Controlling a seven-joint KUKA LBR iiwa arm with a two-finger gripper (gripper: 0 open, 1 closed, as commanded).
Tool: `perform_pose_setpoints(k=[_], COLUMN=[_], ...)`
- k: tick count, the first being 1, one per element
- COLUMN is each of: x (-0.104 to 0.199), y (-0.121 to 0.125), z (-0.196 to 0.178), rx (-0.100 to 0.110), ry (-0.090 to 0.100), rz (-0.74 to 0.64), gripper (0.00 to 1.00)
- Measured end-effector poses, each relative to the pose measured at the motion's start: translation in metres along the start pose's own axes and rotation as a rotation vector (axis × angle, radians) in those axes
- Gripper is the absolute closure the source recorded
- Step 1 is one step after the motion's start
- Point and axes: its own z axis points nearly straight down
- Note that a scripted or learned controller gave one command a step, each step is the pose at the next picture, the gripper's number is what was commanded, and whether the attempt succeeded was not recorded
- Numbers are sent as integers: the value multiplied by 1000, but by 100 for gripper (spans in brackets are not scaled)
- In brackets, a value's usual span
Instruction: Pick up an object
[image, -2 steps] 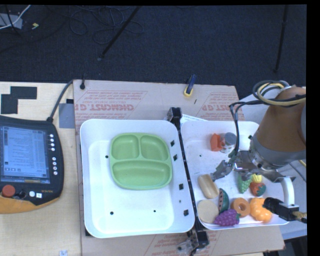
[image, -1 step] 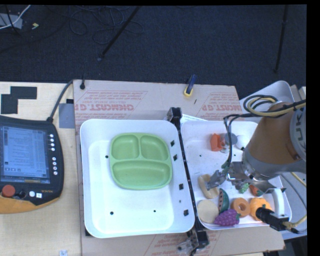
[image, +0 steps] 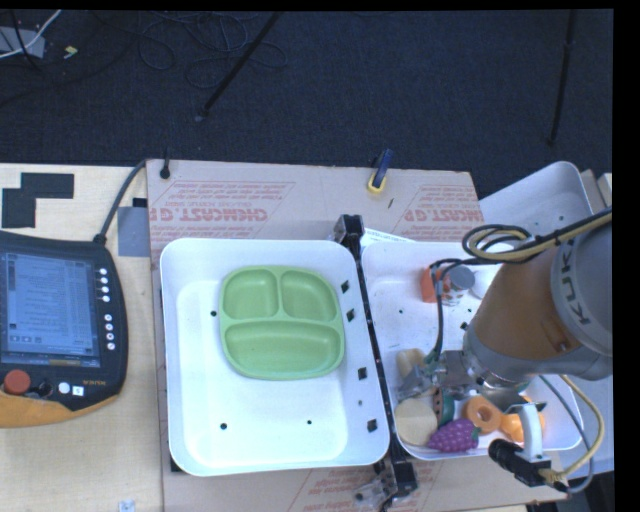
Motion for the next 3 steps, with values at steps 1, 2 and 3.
perform_pose_setpoints(k=[1, 2, 3], x=[1, 0, 6], y=[0, 0, -2], z=[14, 3, -58], rx=[-6, -6, -12], ry=[-1, -1, -2], rz=[1, 7, -1], gripper=[0, 100, 100])
